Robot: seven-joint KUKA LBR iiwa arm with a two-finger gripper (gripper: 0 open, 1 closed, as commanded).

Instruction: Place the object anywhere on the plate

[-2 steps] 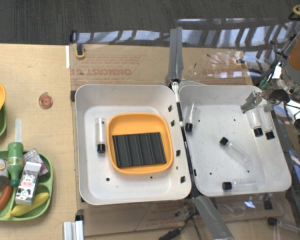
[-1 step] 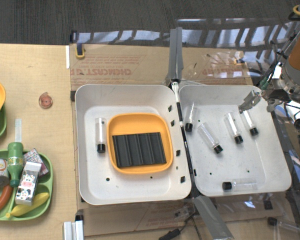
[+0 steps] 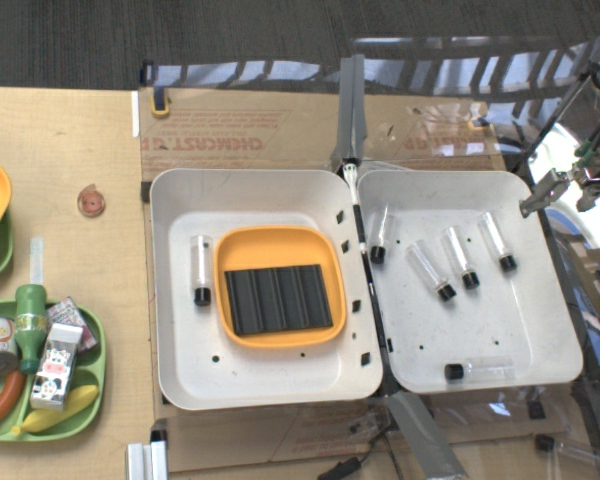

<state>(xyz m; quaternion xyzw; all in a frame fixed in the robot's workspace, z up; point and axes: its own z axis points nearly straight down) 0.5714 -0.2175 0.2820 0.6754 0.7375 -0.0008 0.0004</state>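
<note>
Camera view: pick step not yet begun, plate carries only a dark ribbed block.

Table [image 3: 60, 138] carries two bins: left bin [image 3: 180, 368] holds the orange plate [image 3: 278, 243], with one black-capped clear tube [image 3: 201, 268] lying just beside the plate's left edge; right bin [image 3: 540, 358] holds five more tubes [image 3: 460, 258], scattered apart. Arm and hand [image 3: 565, 183] sit at the right edge of the frame, above the right bin's upper right corner; whether the hand is open or holding anything cannot be told. Judged next move: descend over one tube, grasp, carry to the plate. Clear tube bodies are hard to make out against white.
</note>
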